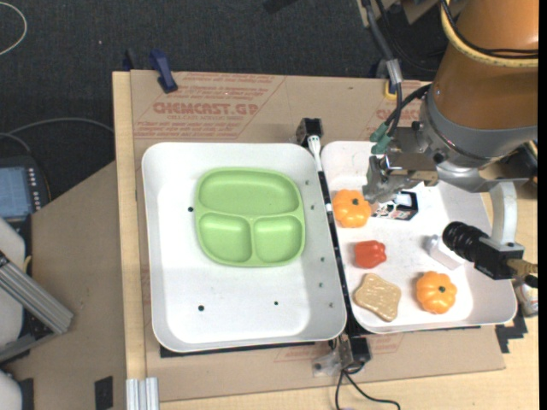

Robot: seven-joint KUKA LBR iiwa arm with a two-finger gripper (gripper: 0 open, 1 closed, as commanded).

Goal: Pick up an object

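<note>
Toast slice (377,296), orange pumpkin (436,291), red pepper (369,253): lower right bin (487,314); gripper (386,196) beside second pumpkin (349,208), finger state cannot tell; green tray (250,216), left bin (171,297)

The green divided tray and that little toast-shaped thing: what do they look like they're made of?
The green divided tray looks like moulded plastic: one even pale green, rounded compartment walls, a soft matte sheen. The toast-shaped piece seems to be toy food, probably plastic or foam; its tan face looks speckled and dull with a darker crust edge, but the view is too coarse to say which.
</note>
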